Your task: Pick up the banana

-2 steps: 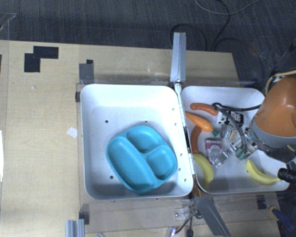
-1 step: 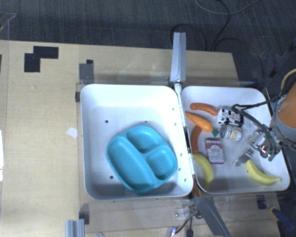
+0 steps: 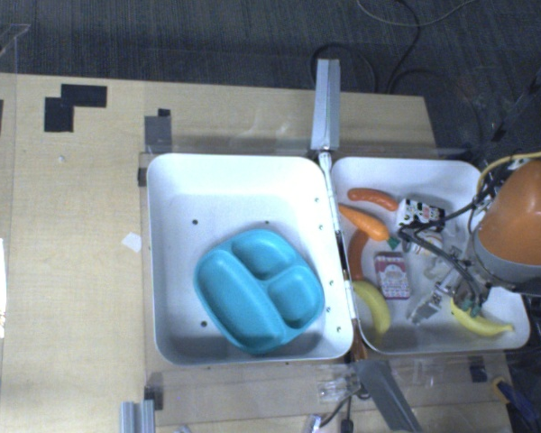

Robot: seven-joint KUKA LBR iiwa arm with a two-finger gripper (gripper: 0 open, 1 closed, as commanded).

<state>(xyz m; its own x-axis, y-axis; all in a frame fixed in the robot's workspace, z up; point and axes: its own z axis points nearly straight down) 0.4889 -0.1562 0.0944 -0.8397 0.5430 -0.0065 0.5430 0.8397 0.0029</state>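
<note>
Pale wood bench (image 3: 72, 242), dark carpet (image 3: 162, 16) behind, fingers (image 3: 437, 296) state unclear

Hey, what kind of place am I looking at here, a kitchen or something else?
Probably a robotics lab bench, not a kitchen: two white bins fixed to a wooden bench, a robot arm reaching over toy food like a banana, and loose cables on grey carpet.

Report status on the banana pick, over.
Tool low in the right bin, between two bananas. One banana at the bin's left wall, other banana by the front right corner, neither gripped. Red packet beside tool.
</note>
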